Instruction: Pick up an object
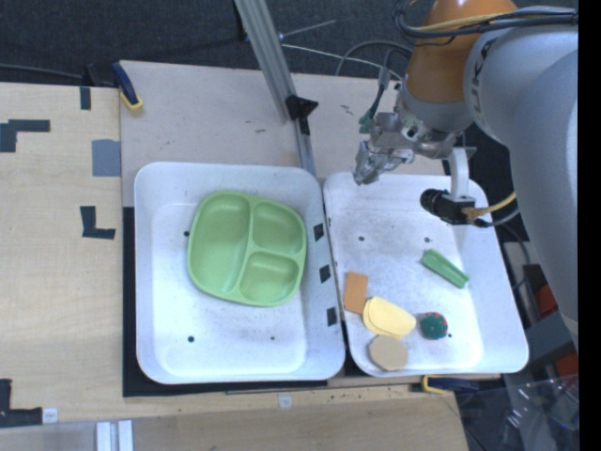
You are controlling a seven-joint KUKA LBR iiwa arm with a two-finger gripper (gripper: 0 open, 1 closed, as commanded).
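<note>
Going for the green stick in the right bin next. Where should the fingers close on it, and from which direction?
Probably grip the green stick at its middle, coming straight down, fingers closing across its narrow width. It lies flat and slanted, apart from the other pieces, with bare bin floor along both long sides. The gripper hovers at the bin's far edge.

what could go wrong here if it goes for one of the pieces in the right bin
1. The orange piece, yellow piece and tan disc lie bunched together, so closing on one may nudge or drag its neighbours.
2. That cluster sits near the right bin's front left wall, which could block a finger.
3. The end effector hovers at the bin's far edge, well away from every piece, so a straight descent would likely grab nothing.
</note>
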